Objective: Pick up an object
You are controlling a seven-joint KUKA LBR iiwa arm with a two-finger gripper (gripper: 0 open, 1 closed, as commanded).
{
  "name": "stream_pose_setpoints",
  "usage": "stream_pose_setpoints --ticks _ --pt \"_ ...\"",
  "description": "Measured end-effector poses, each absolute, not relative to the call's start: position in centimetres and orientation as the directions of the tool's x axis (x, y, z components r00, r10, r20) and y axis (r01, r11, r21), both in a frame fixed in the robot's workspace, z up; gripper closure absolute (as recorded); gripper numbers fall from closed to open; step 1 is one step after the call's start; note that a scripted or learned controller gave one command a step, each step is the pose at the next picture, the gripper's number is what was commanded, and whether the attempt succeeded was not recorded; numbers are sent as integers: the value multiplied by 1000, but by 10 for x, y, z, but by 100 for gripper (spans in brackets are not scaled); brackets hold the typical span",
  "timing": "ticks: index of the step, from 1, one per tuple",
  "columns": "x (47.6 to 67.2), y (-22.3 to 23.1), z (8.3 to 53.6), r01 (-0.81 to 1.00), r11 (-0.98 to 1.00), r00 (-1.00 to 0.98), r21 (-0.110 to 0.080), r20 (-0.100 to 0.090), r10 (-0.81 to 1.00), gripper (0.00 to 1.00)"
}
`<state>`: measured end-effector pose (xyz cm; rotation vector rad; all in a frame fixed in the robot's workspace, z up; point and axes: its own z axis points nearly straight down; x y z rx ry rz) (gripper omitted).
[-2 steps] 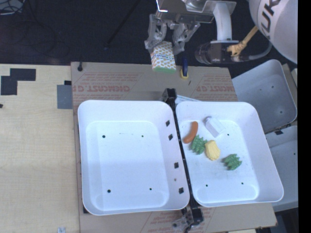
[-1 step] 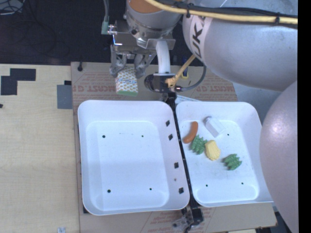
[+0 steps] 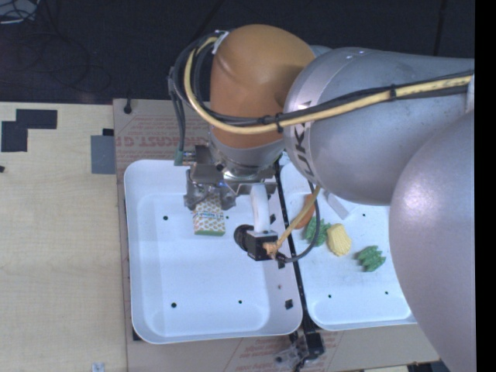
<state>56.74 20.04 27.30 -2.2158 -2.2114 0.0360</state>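
Grey gripper (image 3: 209, 200) sits low in the left bin (image 3: 155, 301), upper middle of frame, fingers closed around a small green-and-white patterned packet (image 3: 208, 222), which looks pinched at its top edge, though contact is hard to confirm. Right bin (image 3: 372, 308) has a yellow corn piece (image 3: 339, 239) and green toy vegetable (image 3: 370, 258) near centre.

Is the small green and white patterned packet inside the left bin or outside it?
Inside. The small green and white patterned packet lies flat on the floor of the left white bin, directly below the gripper.
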Motion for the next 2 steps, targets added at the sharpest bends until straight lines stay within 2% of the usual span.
stream_pose_setpoints --ticks 1,2 --pt "544 127 268 1000 -7 7 -8 -5 1000 100" --pt "473 94 308 1000 -3 3 -5 -1 1000 100"
